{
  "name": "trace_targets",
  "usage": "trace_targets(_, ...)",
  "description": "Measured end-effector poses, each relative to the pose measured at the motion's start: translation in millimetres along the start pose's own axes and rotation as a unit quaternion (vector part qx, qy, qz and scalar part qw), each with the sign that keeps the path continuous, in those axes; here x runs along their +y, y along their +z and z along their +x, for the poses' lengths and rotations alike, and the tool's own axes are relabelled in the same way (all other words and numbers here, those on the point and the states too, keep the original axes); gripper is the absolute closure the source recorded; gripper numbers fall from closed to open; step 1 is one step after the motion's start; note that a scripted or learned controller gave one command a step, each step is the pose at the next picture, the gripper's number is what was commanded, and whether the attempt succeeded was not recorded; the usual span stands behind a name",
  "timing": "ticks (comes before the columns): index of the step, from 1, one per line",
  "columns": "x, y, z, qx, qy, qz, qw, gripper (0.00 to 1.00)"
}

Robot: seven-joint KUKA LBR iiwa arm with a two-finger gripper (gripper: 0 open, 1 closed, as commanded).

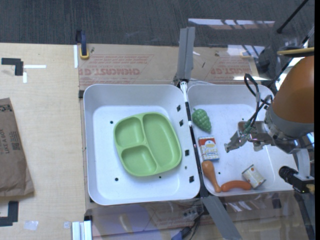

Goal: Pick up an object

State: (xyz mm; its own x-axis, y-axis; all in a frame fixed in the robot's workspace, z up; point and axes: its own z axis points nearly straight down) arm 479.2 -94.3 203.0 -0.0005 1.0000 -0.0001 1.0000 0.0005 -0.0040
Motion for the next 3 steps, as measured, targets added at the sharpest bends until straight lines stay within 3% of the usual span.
trace_targets(1,92.0,18.4,-58.9,0.000,0.051,-0.001,0.9987,0.00)
trace_targets(2,115.9,110.4,-100.3,0.000,0.051,-0.002,0.9987,0.00)
trace_targets(3,115.6,101.4,-101.5,-0.001,0.052,-0.002,0.9986,1.00)
